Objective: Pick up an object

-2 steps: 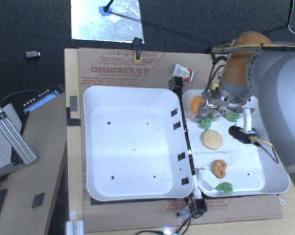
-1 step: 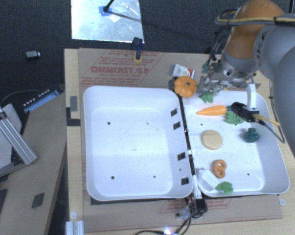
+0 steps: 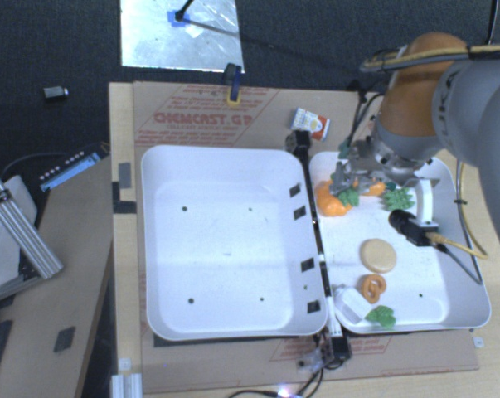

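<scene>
Reaching in from three o'clock, the grey arm [image 3: 469, 98] sets its pincer [image 3: 347, 177] low over the right bin [image 3: 461, 305], at that bin's ten o'clock corner. Whether the pincer is apart or together cannot be told. Directly beneath it lies an orange carrot-like toy [image 3: 332, 201] with green leaves, its long axis running roughly from eight o'clock to two o'clock. A tan round piece [image 3: 379, 255] and a small pretzel [image 3: 372, 288] sit toward six o'clock. The left bin [image 3: 225, 247] stands beside it on the tabletop [image 3: 50, 322].
</scene>
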Tool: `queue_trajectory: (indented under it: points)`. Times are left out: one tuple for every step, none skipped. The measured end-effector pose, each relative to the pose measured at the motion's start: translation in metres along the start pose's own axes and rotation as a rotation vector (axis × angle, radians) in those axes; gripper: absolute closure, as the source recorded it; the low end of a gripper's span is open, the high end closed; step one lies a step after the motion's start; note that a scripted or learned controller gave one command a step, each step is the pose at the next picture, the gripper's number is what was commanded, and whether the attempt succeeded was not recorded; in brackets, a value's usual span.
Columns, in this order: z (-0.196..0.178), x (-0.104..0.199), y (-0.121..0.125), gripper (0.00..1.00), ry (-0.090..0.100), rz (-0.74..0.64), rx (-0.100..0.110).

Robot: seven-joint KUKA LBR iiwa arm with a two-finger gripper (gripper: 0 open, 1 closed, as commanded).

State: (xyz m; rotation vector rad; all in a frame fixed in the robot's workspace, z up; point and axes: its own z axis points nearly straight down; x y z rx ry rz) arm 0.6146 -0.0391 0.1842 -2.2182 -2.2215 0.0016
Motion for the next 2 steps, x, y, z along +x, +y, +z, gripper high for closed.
queue_trajectory:
  points:
    - [-0.025, 0.073, 0.024, 1.0, 0.002, -0.01, -0.008]
    - [0.002, 0.018, -0.048, 1.0, -0.002, 0.006, 0.005]
